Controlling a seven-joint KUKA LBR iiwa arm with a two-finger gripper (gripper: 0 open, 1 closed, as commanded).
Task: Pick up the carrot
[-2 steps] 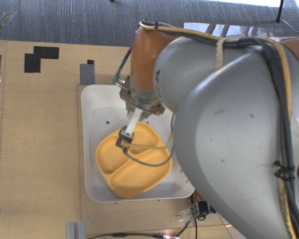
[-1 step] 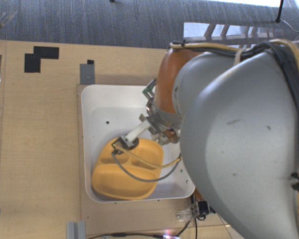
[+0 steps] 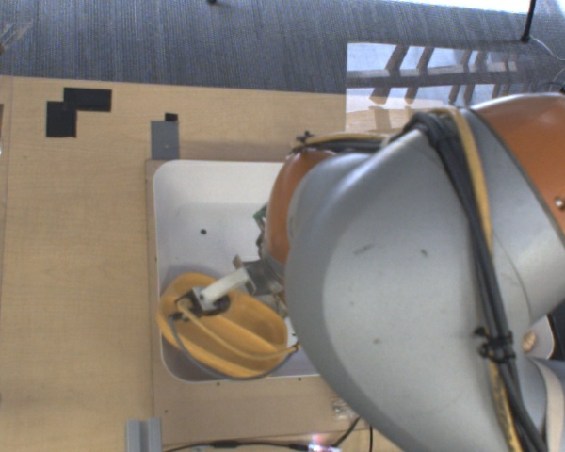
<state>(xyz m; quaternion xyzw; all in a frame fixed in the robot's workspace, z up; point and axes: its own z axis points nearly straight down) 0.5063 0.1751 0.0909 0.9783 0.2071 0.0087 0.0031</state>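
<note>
1. The carrot's place, long axis and heading cannot be told; whether it lies under the arm (image 3: 405,281) cannot be told either.
2. The arm's grey bulk covers the right part of the white bin (image 3: 198,205) and everything to that bin's right; the bin's left wall and far left corner are bare white; a small green speck (image 3: 261,217) at the arm's edge is too small to name.
3. The arm reaches in from the right, low over the bin; its orange band (image 3: 279,205) sits above the bin's middle.
4. The gripper (image 3: 256,277) shows only in part at the arm's left edge, over the bin's near half; whether it is spread or pressed together cannot be told.
5. The wooden bench (image 3: 66,271) lies left of the bin.
</note>
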